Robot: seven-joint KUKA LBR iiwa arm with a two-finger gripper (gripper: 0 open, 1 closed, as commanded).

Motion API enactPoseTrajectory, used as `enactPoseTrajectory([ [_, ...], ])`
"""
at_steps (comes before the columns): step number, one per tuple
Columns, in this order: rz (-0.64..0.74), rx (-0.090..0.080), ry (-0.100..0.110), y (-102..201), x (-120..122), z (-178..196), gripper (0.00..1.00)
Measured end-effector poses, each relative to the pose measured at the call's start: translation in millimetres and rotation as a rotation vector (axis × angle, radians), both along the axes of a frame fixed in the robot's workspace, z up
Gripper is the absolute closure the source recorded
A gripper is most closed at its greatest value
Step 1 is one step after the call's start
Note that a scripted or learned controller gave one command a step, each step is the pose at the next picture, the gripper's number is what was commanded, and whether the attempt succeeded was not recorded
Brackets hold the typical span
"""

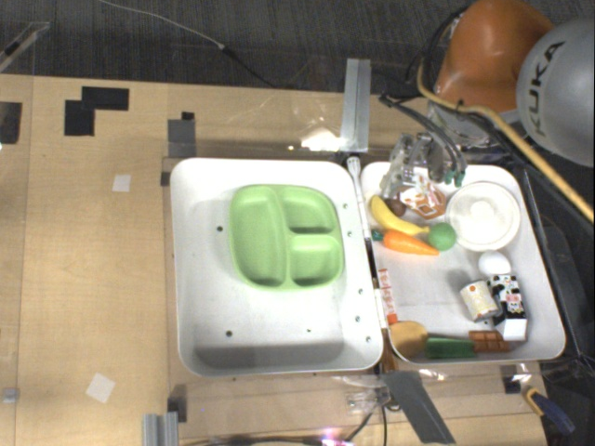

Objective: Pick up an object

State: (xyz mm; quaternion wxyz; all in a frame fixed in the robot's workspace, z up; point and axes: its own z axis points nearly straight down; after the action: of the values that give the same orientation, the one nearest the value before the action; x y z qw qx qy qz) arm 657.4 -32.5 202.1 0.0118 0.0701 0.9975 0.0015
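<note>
We've got the end effector (423, 177) low over the banana (390, 216); its grip, we can't tell.

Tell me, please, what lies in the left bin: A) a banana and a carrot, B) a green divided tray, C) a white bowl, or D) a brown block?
B: the green divided tray sits alone in the left bin, while the banana, carrot and white bowl are all in the right bin.
</note>
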Motion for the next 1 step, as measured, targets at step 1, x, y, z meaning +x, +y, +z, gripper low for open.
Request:
enactPoseTrajectory([
  [1, 0.002, 0.0, -0.011, 1.1, 2.5, 13.2, 1.0],
])
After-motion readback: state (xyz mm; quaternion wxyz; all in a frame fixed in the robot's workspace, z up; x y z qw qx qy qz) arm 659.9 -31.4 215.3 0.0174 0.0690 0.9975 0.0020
